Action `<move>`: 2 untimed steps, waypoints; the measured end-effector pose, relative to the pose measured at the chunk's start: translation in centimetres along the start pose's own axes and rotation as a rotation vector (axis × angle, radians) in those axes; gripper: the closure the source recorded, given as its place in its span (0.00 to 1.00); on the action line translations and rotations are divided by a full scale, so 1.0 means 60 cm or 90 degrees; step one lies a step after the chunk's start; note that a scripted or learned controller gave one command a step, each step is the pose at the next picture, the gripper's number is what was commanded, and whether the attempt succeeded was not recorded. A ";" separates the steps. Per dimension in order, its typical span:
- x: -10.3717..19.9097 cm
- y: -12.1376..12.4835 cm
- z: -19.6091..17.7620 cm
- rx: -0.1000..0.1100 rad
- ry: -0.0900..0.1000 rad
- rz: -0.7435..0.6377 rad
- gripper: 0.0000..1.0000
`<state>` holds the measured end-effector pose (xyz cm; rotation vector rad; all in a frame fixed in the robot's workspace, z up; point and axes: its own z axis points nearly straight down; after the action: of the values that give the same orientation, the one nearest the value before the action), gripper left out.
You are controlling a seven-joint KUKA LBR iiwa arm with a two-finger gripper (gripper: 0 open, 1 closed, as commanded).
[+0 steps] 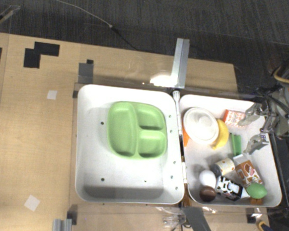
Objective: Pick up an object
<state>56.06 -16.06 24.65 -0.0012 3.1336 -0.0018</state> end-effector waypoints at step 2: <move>0.064 0.062 0.257 0.002 -0.009 -0.033 0.00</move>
<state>52.35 -12.35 9.19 -0.0821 3.1192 -0.0072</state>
